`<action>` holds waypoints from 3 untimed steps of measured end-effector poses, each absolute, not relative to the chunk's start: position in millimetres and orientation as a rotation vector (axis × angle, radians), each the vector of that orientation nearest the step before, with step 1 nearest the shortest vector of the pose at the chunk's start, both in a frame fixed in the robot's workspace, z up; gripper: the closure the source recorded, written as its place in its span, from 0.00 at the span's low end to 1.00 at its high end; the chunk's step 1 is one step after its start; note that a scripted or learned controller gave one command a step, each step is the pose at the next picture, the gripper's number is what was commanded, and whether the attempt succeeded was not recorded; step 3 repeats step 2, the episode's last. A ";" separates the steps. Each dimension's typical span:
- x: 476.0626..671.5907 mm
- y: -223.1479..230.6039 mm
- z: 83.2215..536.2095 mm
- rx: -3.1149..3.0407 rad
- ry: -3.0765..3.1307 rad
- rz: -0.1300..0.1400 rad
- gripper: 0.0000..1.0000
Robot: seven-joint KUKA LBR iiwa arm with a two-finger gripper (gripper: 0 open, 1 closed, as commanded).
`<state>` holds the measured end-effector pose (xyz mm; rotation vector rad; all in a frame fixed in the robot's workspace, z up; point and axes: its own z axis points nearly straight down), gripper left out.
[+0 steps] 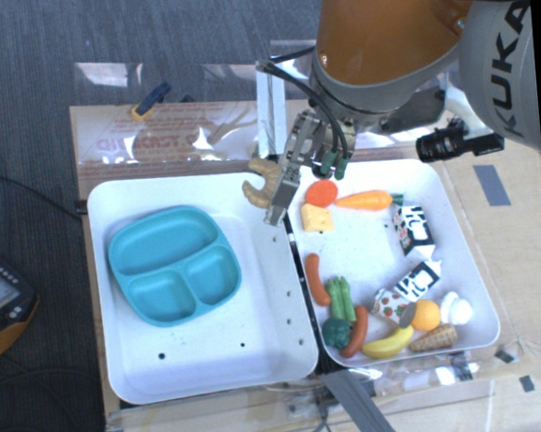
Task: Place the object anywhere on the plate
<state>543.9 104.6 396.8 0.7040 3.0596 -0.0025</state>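
You see plate in left bin; toy foods in right bin: carrot far, banana near, milk cartons right.

The bench bears two white bins side by side.

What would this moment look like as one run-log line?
gripper: shut on croissant | position: above the bins' divide, far edge | plate: left bin, bare | step: placement not yet done
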 end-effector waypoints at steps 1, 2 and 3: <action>514.2 176.9 319.9 0.586 3.089 0.000 1.00; 514.3 176.7 320.2 0.587 3.088 0.001 0.00; 514.3 176.7 320.2 0.587 3.088 0.001 0.00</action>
